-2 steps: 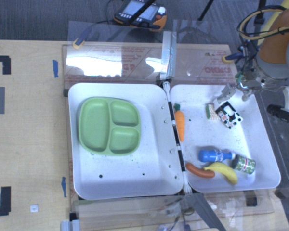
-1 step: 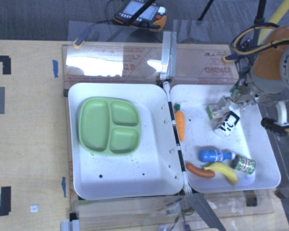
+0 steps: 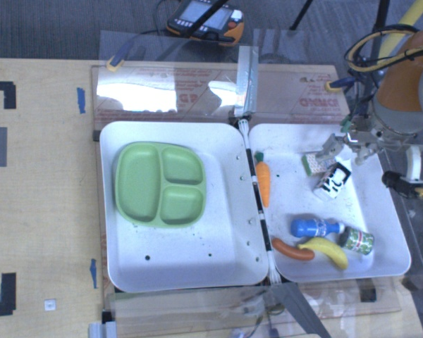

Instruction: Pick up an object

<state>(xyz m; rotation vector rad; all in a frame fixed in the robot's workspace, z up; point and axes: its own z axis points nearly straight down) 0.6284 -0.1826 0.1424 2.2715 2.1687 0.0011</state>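
Claw [image 3: 347, 145] hangs with fingers apart above the right bin [image 3: 388, 210], holding nothing

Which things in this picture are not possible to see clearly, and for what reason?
- Gripper, camera view: blurred and small over the right bin; I cannot tell if its fingers are open or shut.
- Black-and-white object under it: too small to identify.
- Green-white packet: partly covered by the gripper, label unreadable.
- Arm: cut off by the right edge.
- Green can: label too small to read.
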